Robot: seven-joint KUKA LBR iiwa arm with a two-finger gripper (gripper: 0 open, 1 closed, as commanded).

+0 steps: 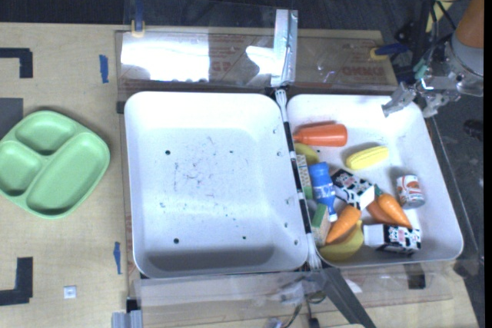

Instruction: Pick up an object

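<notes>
Plastic toy foods crowd the right white bin (442, 188); gripper (411, 100) (finger state unreadable) at the far rim risks a glancing grasp.

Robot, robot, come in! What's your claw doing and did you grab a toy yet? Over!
Gripper at right bin's far right corner, nothing held. Toys piled below: hot dog, corn, carrots. None blocking.
</notes>
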